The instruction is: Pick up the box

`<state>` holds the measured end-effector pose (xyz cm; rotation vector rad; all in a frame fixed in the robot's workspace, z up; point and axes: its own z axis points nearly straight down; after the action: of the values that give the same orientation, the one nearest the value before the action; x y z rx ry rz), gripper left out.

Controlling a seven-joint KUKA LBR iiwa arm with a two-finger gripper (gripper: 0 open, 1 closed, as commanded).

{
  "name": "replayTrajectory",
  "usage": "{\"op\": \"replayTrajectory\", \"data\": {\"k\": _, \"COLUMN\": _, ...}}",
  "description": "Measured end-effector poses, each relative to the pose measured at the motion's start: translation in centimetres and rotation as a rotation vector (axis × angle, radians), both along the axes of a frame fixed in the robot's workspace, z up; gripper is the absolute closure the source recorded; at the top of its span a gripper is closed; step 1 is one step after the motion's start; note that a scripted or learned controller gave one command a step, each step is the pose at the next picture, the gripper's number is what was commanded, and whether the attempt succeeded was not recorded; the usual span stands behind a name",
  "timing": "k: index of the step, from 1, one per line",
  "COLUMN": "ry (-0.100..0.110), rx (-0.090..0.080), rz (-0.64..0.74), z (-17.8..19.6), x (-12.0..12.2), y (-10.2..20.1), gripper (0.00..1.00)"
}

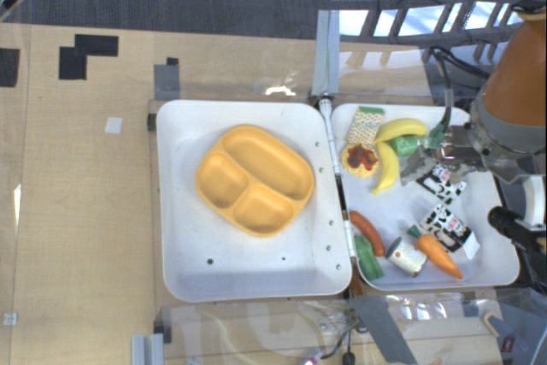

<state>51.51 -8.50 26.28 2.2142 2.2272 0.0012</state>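
A black-and-white patterned box (447,226) lies in the right bin (500,273), toward its front right, next to a carrot (439,255). A second black-and-white patterned piece (444,182) lies just behind it. My gripper (430,160) hangs low over the bin's middle right, right above that second piece and beside the bananas (391,151). Whether it touches the piece is hidden by the wrist. The arm's orange band (518,77) rises to the right.
The right bin also holds a green dotted packet (366,126), a pizza slice toy (360,158), a red sausage (367,227), a green vegetable (369,259) and a small can (405,256). In the left bin (184,269) sits a yellow divided plate (254,179).
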Motion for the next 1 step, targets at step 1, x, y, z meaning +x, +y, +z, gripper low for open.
{"op": "replayTrajectory", "data": {"k": 1, "ry": 0.000, "rx": 0.001, "rz": 0.001, "z": -14.77, "x": -2.73, "y": -0.02, "gripper": 0.00}}
